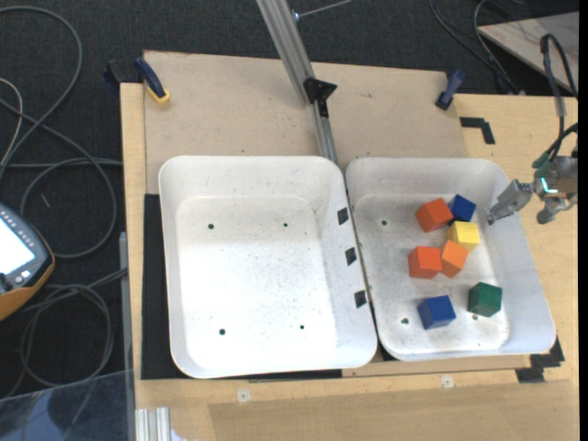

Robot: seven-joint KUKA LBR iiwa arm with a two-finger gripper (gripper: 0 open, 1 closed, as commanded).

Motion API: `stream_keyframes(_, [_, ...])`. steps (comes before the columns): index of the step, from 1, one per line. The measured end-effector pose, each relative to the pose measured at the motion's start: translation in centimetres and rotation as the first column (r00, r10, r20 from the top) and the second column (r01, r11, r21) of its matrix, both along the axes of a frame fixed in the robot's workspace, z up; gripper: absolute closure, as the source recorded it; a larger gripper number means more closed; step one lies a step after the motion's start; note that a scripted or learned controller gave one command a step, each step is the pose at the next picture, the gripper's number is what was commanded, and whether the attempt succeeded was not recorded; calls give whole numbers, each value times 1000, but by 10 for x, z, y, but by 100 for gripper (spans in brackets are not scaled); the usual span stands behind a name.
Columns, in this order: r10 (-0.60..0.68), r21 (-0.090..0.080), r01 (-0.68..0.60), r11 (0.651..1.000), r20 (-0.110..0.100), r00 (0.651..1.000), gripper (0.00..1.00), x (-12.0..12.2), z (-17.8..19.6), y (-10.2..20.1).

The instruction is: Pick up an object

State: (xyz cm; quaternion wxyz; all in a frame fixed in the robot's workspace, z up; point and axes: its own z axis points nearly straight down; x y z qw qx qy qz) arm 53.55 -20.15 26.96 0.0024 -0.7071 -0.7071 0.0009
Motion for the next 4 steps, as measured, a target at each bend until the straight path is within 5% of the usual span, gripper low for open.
stream_keyframes(1, [1, -1, -1, 1000, 4, 1000, 0, 1, 2, 0])
stream_keyframes(3, [-1, 1, 1, 1000, -3, 1000, 0, 5, -120, 6])
stream_keyframes(4, [2, -4, -2, 1000, 16, 1000, 0, 9, -153, 6])
